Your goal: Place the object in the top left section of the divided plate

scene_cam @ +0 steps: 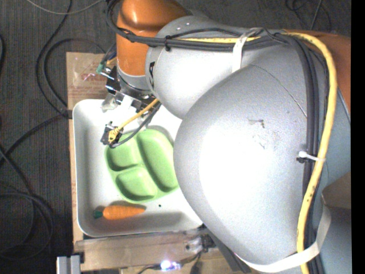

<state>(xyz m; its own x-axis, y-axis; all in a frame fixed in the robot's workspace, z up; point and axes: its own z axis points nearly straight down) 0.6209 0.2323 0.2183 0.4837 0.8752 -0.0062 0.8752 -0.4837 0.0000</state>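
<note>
While jaws (112, 99) stay unreadable, cannot tell grip | carrot (121, 212) below green plate (142, 165)

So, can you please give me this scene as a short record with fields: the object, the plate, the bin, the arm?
object: carrot, lying on the bin floor, outside the plate, near its lower edge
plate: green divided plate, partly hidden by the arm
bin: white bin, holds plate and carrot
arm: grey arm, orange band, above the bin
</note>
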